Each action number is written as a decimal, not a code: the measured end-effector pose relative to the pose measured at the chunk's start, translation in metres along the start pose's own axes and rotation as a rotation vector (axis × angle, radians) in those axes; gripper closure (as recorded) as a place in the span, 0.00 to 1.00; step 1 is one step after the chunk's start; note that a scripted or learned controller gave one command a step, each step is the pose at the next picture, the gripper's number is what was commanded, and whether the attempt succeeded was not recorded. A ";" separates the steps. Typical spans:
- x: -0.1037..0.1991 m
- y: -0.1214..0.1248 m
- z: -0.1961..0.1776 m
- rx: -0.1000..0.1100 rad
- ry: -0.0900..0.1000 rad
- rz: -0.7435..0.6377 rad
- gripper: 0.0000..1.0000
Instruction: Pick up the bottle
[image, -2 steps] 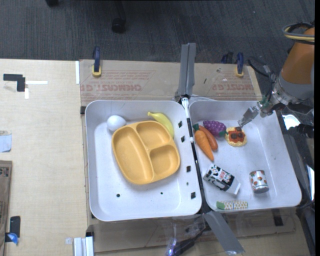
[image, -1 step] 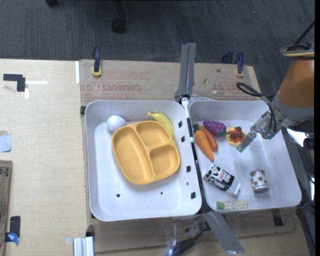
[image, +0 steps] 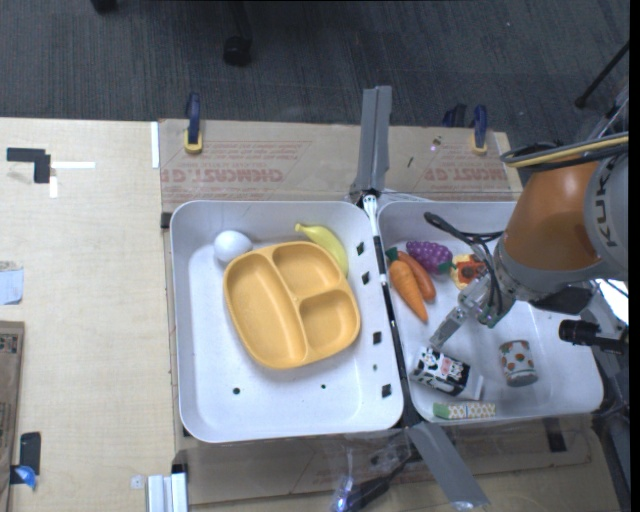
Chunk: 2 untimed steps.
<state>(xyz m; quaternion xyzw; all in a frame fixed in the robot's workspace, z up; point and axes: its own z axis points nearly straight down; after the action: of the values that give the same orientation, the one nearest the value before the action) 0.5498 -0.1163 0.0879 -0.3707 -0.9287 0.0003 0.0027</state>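
Bottle (image: 442, 373): lying on its side near the front wall of the right bin (image: 560, 398), black-and-white label.
Jaws (image: 440, 342): just above the bottle; opening cannot be told.

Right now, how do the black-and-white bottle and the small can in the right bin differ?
The bottle lies on its side with a cow-like black-and-white pattern; the can stands upright, pale with brownish spots. The bottle sits just below the gripper; the can is farther right. Both rest in the right bin.

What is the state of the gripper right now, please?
Gripper: over the right bin, just above the black-and-white bottle; whether it is open or closed cannot be told.
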 end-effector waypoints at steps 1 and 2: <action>-0.050 -0.007 -0.001 -0.002 -0.003 0.040 0.00; -0.097 0.011 -0.001 -0.002 -0.003 0.122 0.00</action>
<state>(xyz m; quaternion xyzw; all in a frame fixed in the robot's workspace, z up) 0.6273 -0.1749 0.0885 -0.4266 -0.9044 0.0003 0.0008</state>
